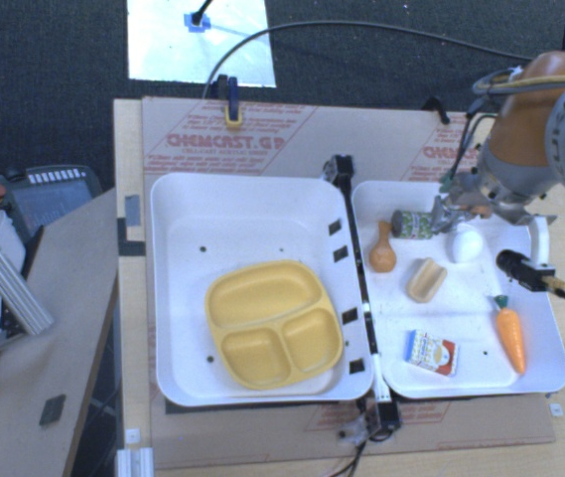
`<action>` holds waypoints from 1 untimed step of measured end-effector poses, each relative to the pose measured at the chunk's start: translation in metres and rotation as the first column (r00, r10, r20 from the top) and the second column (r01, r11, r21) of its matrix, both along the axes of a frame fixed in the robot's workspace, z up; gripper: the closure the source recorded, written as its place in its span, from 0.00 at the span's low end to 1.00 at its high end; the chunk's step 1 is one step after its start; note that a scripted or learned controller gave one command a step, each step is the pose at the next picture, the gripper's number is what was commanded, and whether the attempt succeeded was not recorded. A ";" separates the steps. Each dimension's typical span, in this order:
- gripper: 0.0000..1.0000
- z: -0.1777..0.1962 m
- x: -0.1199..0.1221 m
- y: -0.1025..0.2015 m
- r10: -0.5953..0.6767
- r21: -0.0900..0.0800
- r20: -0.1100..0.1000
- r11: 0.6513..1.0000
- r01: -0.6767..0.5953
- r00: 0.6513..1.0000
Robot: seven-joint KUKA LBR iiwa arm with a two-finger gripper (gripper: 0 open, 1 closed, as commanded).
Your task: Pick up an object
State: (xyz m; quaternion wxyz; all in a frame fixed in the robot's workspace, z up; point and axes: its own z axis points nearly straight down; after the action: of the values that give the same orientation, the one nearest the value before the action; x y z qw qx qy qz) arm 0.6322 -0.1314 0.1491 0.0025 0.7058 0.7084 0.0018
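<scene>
Pincer [445, 214] first — it hangs low in the right bin [550, 366], at the right-hand end of the small green-labelled can [413, 225] that lies on its side near the bin's back wall. From this slanted view I cannot tell how the pincer stands, nor whether its tip touches the can or merely sits just beside it; nothing shows as gripped, so I claim no hold.

I take the can as my landmark and my likeliest target. Just right of it, and a little nearer the front, lies a white egg [466, 243], close under my wrist. Left of the can and slightly forward rests a small brown pear-shaped piece [382, 250]. Forward of the can is a tan bread-like piece [426, 279], and well forward of that a little printed carton [431, 352]. Far to the can's right and forward lies a carrot [509, 337] beside the bin's edge. Well to the can's left, past the divider, a yellow divided tray [273, 321] sits in the left bin [178, 266].

By my judgement I am at the approach-and-grasp step — nothing is lifted yet. The next move calls for centring squarely over the can's round body, clear of the egg, then a firm close before rising; a can on its side may roll away.
</scene>
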 end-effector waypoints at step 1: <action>1.00 0.046 0.000 -0.006 -0.002 0.000 0.000 1.000 0.002 1.000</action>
State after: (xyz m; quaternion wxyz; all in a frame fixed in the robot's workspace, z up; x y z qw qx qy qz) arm 0.6321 -0.1373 0.1948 0.0027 0.7064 0.7078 0.0016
